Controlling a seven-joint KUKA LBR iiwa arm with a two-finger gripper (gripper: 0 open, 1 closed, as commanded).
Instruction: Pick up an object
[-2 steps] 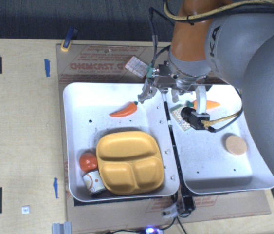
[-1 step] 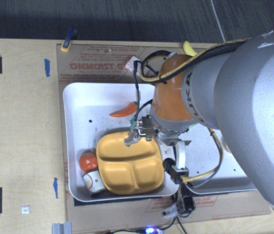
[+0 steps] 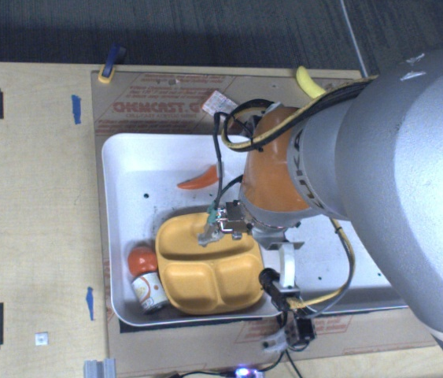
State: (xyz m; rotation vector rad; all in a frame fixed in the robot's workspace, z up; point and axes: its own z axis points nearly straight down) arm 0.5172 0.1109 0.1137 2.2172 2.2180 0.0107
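Item: yellow divided tray (image 3: 205,272), front of the white bin (image 3: 119,211). Beside it: small orange-capped bottle (image 3: 145,280); orange carrot-like piece (image 3: 198,180) behind. Claw (image 3: 219,228) over tray's rear rim; state cannot be told. Risk: slipping off smooth rim.

The arm (image 3: 410,172) is a thick, smooth, light grey tube with a soft sheen. Above the wrist sits a rounded orange band (image 3: 272,164). Black cables (image 3: 225,132) loop beside it, and one yellow-and-black cable (image 3: 339,266) curves below the wrist. A small metallic gripper (image 3: 219,228) with dark fittings hangs under the grey wrist flange, beside a white bracket (image 3: 286,264).
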